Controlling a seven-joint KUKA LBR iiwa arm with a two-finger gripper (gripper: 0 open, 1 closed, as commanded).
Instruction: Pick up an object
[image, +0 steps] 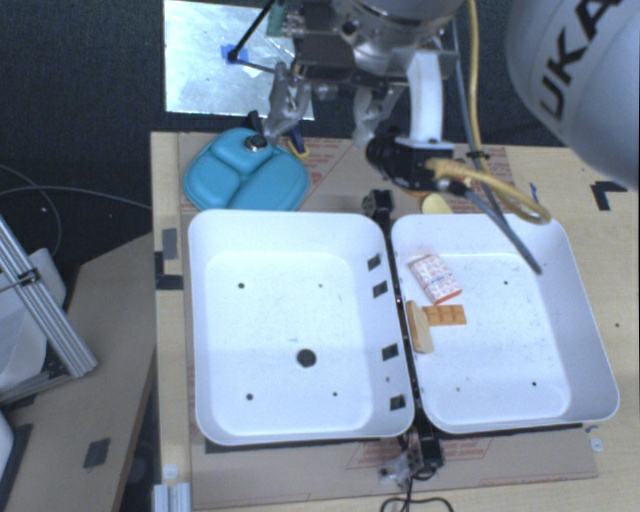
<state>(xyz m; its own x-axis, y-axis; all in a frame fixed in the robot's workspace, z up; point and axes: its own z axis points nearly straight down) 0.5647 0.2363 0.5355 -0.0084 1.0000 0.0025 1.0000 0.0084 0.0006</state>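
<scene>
jaws (320, 112) spread, gripping nothing | above blue tray (245, 175) | right bin (590, 340): 3 items

bins (270, 255): smooth white plastic, kinda glossy
blue tray (245, 172): shiny moulded plastic
bench (520, 170): matt, looks like cardboard
far panel (205, 55): brushed metal sheet
left rail (40, 310): bare aluminium
</scene>
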